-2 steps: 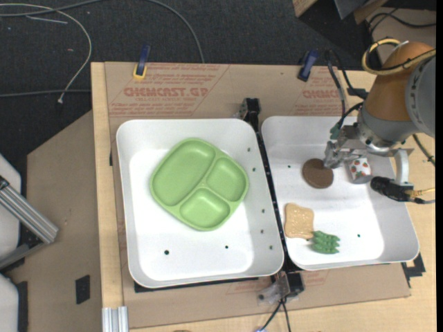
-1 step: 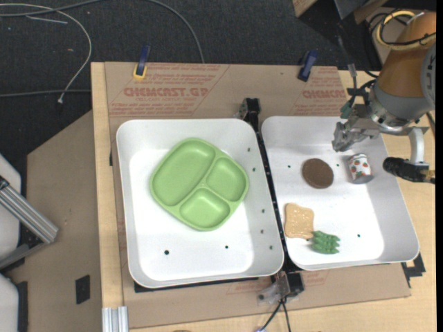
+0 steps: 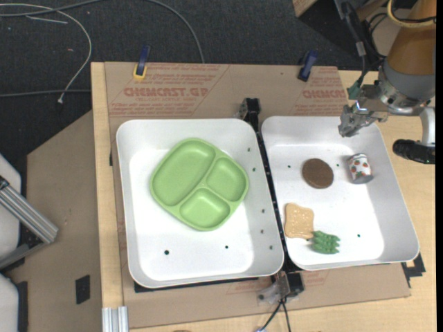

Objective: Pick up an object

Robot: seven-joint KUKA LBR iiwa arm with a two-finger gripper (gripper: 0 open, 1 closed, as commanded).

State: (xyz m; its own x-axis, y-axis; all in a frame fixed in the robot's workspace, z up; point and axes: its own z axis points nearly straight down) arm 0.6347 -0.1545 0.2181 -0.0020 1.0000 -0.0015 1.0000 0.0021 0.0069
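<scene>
The right bin [image 3: 387,244] holds a brown round disc [image 3: 318,173], a small white cup with red spots [image 3: 358,169] lying to the disc's right, a tan toast-shaped piece [image 3: 299,220] and a green leafy toy [image 3: 324,242] near the front. My gripper [image 3: 351,124] hangs over the bin's far right corner, up and right of the disc and above the cup. I see nothing between its fingers.
The left bin [image 3: 138,241] bears a light green divided plate [image 3: 200,183]. Black clamps [image 3: 250,108] sit where the bins meet at the back. Blue clips [image 3: 307,65] hold the cardboard's far edge.
</scene>
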